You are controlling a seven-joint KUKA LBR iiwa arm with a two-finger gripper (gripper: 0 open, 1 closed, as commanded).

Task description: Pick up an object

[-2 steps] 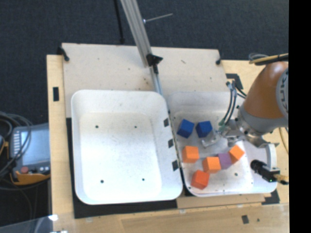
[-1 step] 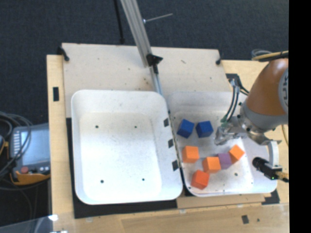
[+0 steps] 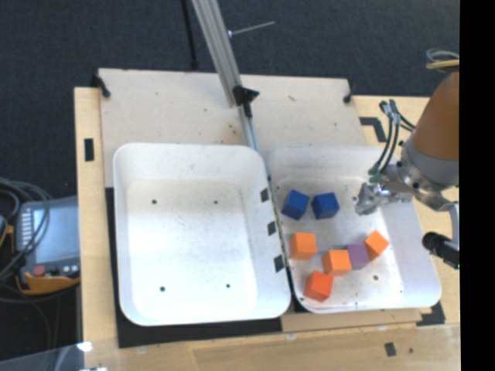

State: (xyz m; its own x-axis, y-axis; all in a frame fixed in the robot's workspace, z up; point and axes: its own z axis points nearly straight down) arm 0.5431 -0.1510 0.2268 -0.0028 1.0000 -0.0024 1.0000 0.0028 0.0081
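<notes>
Broadly, the bench (image 3: 89, 207) carries two shallow white bins: the left bin (image 3: 124, 207) and the right bin (image 3: 414, 284), whose floor holds all the candidate objects. The arm (image 3: 441, 130) reaches in from the right, and its gripper (image 3: 370, 199) hangs over the upper right part of the right bin; whether it is spread or pressed together I cannot tell, and nothing is visibly pinched in it.

Seven small blocks lie in the right bin. Two blue cubes, one at (image 3: 295, 204) and its neighbour (image 3: 325, 205), sit just beside each other near the bin's middle, left of the gripper. Below them an orange cube (image 3: 303, 244) lies apart, then another orange cube (image 3: 337, 261) touching a purple cube (image 3: 358, 255), with a tilted orange block (image 3: 377, 243) just beside that, and a red-orange block (image 3: 319, 285) lowest.

These blocks look light, rigid and flat-faced, probably foam or wood, so they should not crush or deform; smooth faces could slip if pinched on corners. Gripping two opposite flat faces seems best. The right-hand blue cube is nearest the gripper, though its neighbour crowds one side; the lone orange cube offers freer sides.
</notes>
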